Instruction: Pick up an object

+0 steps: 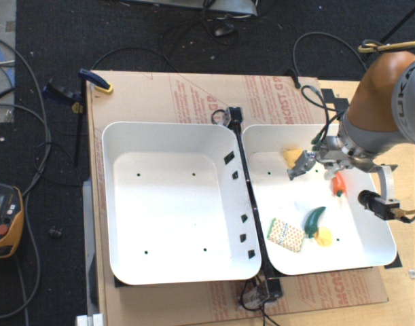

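Nearest the camera, at the six o'clock end of the right-hand shallow white bin (370,250), lies a flat square packet with a speckled pattern (286,235); just beside it, toward three o'clock, a dark green curved piece (314,218) touches a small yellow lump (323,236). An orange-red stubby object (339,183) sits farther up toward one o'clock, and a yellow wedge-shaped object (292,157) rests near the bin's twelve o'clock wall. All look small and light, probably plastic or foam. The packet seems thin and limp, hard to pinch off the floor; the green piece is likely smooth and apt to roll. The yellow wedge stands apart from the rest and looks chunky, so pinching across its narrow width seems the safest choice. The two-finger gripper (303,166) hovers just at the wedge's four o'clock side; whether it is spread or closed cannot be told, since its dark parts blur together. The arm's grey and orange wrist (384,104) hides the bin's two o'clock corner, and the left-hand white bin (119,148) shows bare floor.
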`<state>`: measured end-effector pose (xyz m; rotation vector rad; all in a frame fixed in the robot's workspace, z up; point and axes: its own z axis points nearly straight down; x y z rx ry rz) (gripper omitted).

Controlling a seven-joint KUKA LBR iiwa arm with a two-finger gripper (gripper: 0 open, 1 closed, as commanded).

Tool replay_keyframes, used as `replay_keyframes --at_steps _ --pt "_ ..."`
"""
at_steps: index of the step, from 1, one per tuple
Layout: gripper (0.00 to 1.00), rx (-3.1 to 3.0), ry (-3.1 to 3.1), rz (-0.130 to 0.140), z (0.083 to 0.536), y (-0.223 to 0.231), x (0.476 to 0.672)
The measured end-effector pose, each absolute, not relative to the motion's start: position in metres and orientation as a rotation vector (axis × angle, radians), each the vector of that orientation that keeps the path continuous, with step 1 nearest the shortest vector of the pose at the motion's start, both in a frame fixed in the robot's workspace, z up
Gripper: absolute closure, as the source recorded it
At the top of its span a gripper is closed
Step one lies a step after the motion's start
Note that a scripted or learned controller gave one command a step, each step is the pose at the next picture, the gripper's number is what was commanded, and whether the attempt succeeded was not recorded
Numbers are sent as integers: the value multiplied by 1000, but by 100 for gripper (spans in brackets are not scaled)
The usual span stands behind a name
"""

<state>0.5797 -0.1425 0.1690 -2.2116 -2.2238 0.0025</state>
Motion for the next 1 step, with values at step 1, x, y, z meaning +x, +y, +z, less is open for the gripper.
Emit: replay_keyframes --at_steps 1 --pt "0 -2218 -2216 7 88 -180 634"
